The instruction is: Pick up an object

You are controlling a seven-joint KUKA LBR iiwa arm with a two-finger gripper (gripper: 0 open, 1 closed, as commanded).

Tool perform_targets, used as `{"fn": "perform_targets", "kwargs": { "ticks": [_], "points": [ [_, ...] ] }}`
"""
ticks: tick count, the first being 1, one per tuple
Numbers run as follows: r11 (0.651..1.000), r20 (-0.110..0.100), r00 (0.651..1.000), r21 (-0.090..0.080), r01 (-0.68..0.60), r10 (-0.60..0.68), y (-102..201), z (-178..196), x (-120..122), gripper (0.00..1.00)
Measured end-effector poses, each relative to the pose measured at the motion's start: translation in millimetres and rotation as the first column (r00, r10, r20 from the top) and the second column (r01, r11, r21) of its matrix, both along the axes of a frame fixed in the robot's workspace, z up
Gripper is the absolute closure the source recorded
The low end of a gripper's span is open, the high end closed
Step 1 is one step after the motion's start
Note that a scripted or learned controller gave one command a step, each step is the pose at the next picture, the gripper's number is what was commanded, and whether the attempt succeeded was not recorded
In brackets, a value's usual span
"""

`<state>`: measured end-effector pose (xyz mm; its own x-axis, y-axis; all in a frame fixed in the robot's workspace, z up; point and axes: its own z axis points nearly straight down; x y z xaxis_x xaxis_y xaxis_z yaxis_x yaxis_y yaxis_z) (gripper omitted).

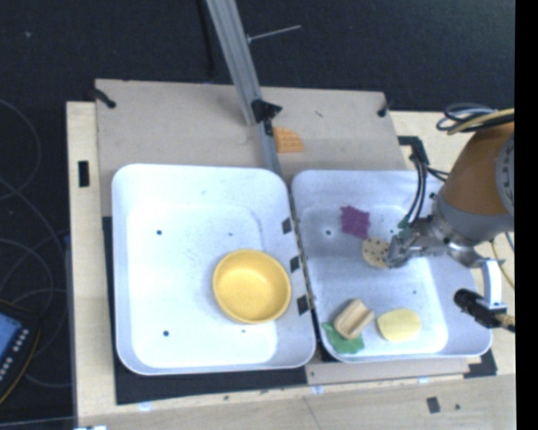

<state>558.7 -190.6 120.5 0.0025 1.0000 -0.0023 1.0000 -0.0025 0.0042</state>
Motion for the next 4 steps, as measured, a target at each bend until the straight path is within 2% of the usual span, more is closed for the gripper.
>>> {"fn": "perform_targets", "kwargs": {
  "ticks": [2,3,4],
  "points": [
    [1.000,0.004,1.000,-0.001,-0.007,0.007,-1.6,119.2,1.6,1.00],
    [1.000,0.002,1.000,0.000,-0.007,0.007,-3.0,157.1,3.0,1.00],
    [1.000,-0.003,1.000,0.002,-0.009,0.009,46.2,142.5,0.7,1.00]
  ]
}}
